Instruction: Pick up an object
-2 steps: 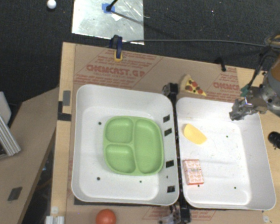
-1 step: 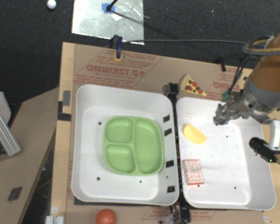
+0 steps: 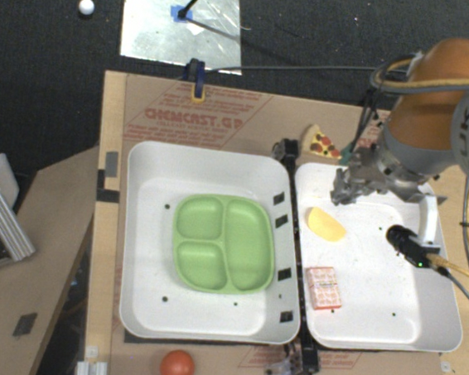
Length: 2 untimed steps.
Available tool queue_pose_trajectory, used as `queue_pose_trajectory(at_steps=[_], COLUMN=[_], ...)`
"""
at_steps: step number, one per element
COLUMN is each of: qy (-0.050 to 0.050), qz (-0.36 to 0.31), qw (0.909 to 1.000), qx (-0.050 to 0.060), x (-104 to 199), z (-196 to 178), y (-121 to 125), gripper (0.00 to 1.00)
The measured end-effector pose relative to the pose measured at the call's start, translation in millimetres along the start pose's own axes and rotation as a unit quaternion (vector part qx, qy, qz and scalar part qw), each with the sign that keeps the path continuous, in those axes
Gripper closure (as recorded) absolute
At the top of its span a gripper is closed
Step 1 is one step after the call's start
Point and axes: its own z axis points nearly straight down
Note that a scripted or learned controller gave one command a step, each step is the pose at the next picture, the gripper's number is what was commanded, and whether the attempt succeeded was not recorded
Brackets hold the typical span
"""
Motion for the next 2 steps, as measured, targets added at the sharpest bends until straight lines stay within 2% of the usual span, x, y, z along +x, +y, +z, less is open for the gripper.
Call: queue_pose_trajectory(at_steps=[1,2], qy=[0.000,0.001], qz=[0.000,-0.001], qw=[1.0000,1.0000], qx=[0.001,0.000], x=[49.1,101.4], z=[18.3,15.5], y=[-4.2,-2.6], gripper=[1.00,1.00])
